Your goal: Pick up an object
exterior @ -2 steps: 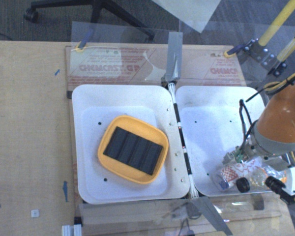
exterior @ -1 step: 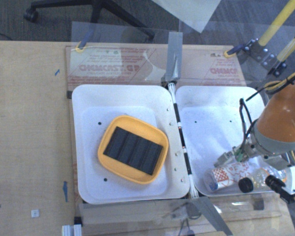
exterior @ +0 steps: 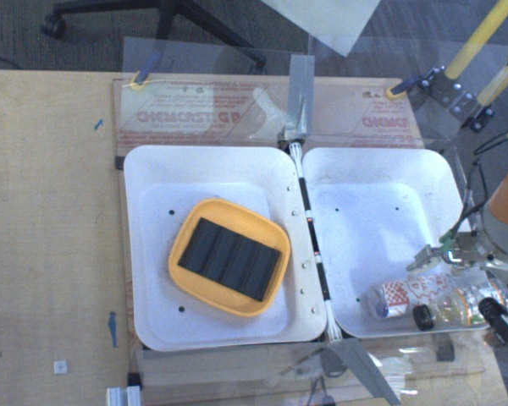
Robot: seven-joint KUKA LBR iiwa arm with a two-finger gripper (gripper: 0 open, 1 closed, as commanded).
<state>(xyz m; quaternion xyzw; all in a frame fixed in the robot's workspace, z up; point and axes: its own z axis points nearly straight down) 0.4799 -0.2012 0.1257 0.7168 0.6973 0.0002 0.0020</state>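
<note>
One bottle (exterior: 423, 299) lying sideways, left-right

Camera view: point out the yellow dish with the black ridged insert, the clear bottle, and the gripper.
yellow dish (exterior: 184, 242), camera view, left rim.
clear bottle (exterior: 423, 294), camera view, middle of its body, lying in the right bin.
gripper (exterior: 436, 256), camera view, at its tips.

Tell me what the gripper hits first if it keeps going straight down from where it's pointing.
Probably the clear plastic bottle lying in the right bin: the gripper sits just above its upper side. Depth is unclear from this slant, so it may land on the bin floor just beside it.
</note>
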